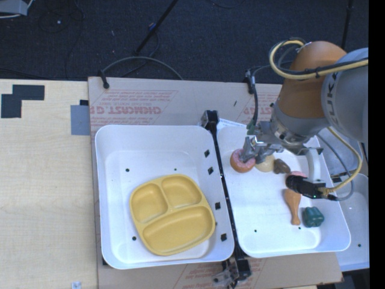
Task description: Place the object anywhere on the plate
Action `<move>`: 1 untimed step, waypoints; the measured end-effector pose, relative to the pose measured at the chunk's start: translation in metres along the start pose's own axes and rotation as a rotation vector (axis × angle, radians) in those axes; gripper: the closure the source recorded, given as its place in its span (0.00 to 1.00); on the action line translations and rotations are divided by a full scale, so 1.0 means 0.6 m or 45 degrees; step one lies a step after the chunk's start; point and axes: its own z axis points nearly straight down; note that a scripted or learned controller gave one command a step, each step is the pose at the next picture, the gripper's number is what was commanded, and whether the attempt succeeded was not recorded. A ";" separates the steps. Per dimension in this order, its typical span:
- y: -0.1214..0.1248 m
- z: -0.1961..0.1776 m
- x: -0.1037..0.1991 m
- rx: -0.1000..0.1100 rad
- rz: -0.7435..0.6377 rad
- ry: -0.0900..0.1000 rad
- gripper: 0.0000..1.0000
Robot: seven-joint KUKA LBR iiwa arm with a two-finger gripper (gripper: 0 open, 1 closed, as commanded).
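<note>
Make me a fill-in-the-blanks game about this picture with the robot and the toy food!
1. The yellow plate lies in the ____ white bin.
2. The plate has ____ compartments.
3. The gripper is over the ____ bin, beside a pink donut.
4. The green toy lies next to a toy ____.

Missing words: left; three; right; drumstick

The cardboard sheet (157, 104) under the bins bears red, upside-down "CHEMCREST".
</note>
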 end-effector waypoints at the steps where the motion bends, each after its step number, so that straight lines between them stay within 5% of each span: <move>1: -0.043 -0.016 0.079 0.000 -0.001 0.000 1.00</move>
